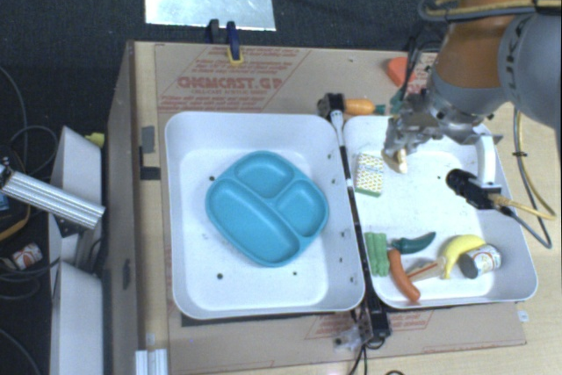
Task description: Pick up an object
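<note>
Sponge, the yellow-dotted one, is judged the target; it lies flat in the right bin near the divider, just left of the claw. Claw state can't be told from above. Claw should be centred over it w/ descent straight, avoiding the divider.

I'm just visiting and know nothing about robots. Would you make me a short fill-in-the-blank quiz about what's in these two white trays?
1. The divided blue plate lies in the ____ bin.
2. The banana lies beside a small ____.
3. The hand hovers over the ____ bin.
4. The plate has ____ compartments.

Missing words: left; can; right; three
</note>
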